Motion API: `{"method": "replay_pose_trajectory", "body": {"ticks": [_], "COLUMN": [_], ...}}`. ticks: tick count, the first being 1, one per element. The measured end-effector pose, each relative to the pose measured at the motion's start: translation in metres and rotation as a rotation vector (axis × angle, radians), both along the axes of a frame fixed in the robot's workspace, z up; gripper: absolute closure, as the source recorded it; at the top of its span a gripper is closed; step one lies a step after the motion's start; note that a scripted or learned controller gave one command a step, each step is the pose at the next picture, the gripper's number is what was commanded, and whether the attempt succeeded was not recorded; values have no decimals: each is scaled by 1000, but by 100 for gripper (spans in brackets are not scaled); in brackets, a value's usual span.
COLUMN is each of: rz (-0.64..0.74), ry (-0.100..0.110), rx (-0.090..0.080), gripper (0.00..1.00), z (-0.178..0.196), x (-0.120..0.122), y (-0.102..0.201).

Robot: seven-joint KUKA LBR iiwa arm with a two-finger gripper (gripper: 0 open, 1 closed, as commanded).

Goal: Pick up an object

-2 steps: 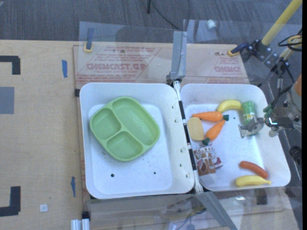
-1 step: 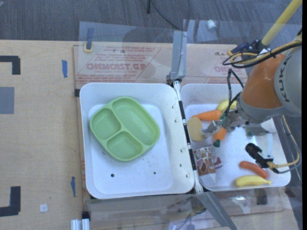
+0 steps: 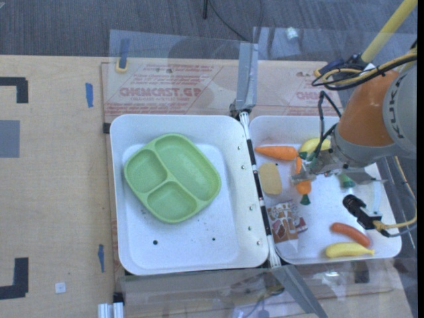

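So the claw (image 3: 306,172) was parked low over the right bin (image 3: 391,244), right in the upper-left cluster of toy food. The closest thing to it was a small orange carrot piece (image 3: 303,187), sitting basically just under and a touch toward the camera side of the claw, with a bit of green at its lower end. I honestly couldn't tell how the claw stood or whether it had anything, the wrist housing blocks that part.

The bigger carrot (image 3: 277,153) lay just to the left of the claw, long axis running roughly left to right, fat end to the left, tapering toward the claw. A yellow banana-ish piece (image 3: 311,144) poked out just above it. If it was going for the small piece, that looked like a straight drop rather than a sideways reach.

Everything looked like smooth, hard plastic play food: a pale tan, rounded block (image 3: 269,179) by the bin's left wall, a flat printed packet (image 3: 286,221) below that, and a red sausage (image 3: 349,231) and a second banana (image 3: 348,250) well apart near the bottom right. The left bin (image 3: 132,244) held a glossy green divided plate (image 3: 172,177).
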State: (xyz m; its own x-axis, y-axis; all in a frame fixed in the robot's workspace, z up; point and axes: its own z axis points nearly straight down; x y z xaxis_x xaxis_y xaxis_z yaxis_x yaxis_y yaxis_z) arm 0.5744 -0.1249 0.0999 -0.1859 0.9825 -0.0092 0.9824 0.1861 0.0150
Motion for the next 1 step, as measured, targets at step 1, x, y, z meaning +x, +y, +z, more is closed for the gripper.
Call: {"method": "replay_pose_trajectory", "body": {"ticks": [1], "rz": [-319], "ry": [15], "rx": [8], "gripper": [100], "z": [131], "x": [-7], "y": [54]}}
